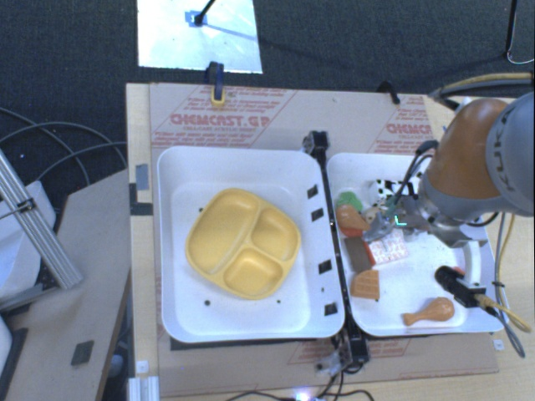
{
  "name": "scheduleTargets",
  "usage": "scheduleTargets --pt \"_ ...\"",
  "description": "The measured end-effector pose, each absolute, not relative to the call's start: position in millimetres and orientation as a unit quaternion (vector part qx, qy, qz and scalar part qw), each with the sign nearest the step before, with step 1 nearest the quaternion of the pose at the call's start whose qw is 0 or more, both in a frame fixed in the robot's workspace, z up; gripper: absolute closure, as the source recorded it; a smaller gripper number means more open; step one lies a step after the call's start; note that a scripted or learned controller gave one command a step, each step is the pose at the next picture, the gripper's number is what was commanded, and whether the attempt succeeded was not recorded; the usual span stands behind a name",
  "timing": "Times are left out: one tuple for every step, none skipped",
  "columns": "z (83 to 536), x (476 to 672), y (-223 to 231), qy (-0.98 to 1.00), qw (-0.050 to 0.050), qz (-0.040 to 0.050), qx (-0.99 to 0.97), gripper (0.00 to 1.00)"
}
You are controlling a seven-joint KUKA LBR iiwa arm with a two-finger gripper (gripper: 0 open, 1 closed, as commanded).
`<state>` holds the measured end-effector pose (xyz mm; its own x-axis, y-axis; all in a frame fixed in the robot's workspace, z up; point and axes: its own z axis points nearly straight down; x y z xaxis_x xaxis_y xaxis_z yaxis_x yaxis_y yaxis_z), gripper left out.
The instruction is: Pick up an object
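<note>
Your gripper [393,224] is low in the right bin [476,324], over a red-and-white packet [386,249] beside a toy drumstick [352,220]; you cannot tell its state. A yellow divided tray [242,242] lies in the left bin [180,182].

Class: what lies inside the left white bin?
Inside the left bin lies one yellow divided tray with three compartments, resting flat. Whatever sits beneath that tray is covered and cannot be seen.
</note>
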<state>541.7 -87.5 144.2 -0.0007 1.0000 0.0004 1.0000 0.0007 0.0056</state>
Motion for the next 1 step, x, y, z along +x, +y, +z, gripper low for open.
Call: scheduleTargets --pt "109.7 488.8 -87.9 0.707 -0.002 -0.0007 0.707 0.0"
